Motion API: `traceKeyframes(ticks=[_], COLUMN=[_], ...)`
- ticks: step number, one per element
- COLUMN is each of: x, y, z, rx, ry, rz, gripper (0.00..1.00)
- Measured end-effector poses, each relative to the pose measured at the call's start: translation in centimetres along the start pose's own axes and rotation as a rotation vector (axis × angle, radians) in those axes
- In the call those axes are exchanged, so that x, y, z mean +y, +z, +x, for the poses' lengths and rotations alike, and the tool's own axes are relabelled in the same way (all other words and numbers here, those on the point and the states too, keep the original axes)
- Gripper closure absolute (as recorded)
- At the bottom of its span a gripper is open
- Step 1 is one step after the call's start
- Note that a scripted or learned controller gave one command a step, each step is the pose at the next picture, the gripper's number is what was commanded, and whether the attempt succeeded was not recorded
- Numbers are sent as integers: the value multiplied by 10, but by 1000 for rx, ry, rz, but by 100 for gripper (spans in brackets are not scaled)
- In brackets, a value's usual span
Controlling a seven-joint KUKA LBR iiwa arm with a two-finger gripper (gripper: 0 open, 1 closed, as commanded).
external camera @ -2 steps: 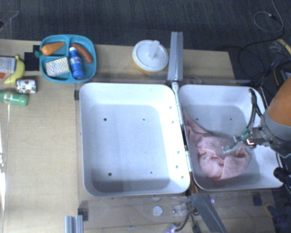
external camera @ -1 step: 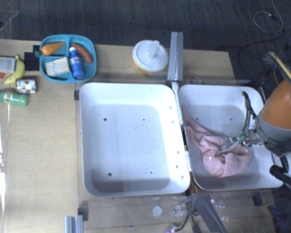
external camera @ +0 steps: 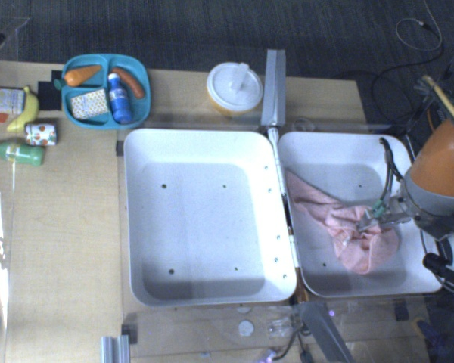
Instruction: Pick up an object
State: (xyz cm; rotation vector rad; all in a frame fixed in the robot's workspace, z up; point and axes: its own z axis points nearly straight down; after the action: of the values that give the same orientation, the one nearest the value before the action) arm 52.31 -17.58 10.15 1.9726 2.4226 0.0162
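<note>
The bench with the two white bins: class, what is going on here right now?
A grey robot arm with an orange band reaches in from the right, with its gripper down in the right bin. The gripper sits on a crumpled pink cloth, which lies on the bin floor. Whether it has hold of the cloth cannot be told. The left bin lies beside it, and a blue tray of toy food sits on the bench beyond it.

Gripper [external camera: 378, 215] on pink cloth [external camera: 346, 231], right bin [external camera: 329, 151]
</note>
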Motion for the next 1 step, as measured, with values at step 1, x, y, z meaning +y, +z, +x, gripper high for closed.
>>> traceKeyframes(ticks=[1], x=[95], y=[-90], z=[-22], rx=[5], ry=[-8], rz=[16], gripper=[100])
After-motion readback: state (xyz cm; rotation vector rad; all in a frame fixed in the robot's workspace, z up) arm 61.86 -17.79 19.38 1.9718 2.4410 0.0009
